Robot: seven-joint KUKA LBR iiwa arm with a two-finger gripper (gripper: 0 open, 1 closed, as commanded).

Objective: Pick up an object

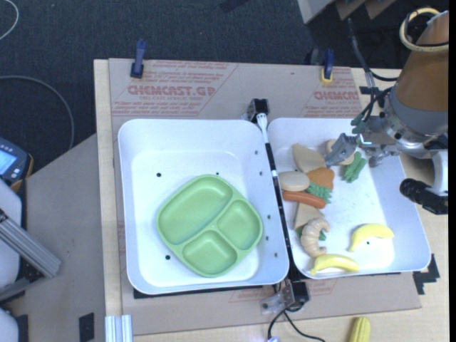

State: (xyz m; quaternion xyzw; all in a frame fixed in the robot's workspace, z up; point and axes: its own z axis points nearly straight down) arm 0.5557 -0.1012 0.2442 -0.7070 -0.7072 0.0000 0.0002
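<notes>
Green toy vegetable [353, 168] lies just below the gripper [358, 147], slanting lower-left; I cannot tell how its jaws stand.

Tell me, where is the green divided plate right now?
The green divided plate lies in the left bin, across the divider from the toy food.

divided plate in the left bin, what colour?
Light green: the divided plate lies in the left bin, plain in the camera view.
</notes>
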